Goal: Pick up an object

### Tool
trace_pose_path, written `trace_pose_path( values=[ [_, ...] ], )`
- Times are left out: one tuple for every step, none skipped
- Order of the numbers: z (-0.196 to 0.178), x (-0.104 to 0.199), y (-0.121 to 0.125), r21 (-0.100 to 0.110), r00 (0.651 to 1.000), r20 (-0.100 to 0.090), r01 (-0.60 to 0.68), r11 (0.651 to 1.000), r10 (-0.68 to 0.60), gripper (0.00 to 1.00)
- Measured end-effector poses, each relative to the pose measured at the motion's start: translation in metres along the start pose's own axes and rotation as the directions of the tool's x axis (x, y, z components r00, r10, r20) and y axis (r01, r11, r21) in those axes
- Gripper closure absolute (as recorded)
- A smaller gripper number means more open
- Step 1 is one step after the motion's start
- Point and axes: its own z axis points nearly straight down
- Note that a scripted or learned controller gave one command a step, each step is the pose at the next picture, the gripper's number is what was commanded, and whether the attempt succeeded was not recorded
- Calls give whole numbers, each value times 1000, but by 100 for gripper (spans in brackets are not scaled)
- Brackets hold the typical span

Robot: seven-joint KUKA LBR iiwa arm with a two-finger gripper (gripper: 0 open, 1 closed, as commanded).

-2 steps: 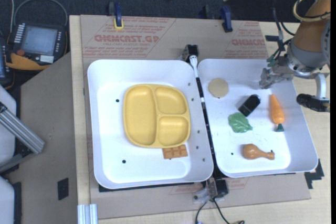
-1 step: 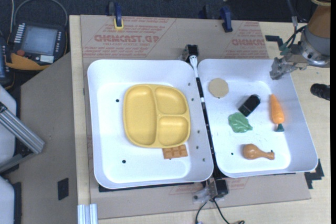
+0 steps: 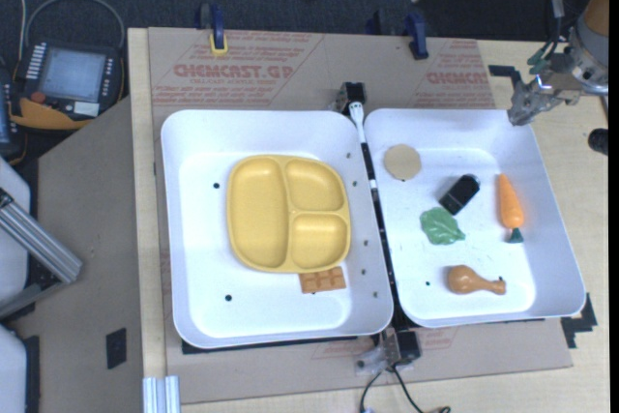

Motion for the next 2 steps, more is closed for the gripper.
trace_pose_path(
  values=[
    [-54,-1,2,0,1000,0,-1,1000,1,100],
    [-58,55,0,9,1000,-5,2,1000,-2,100]
  ],
)
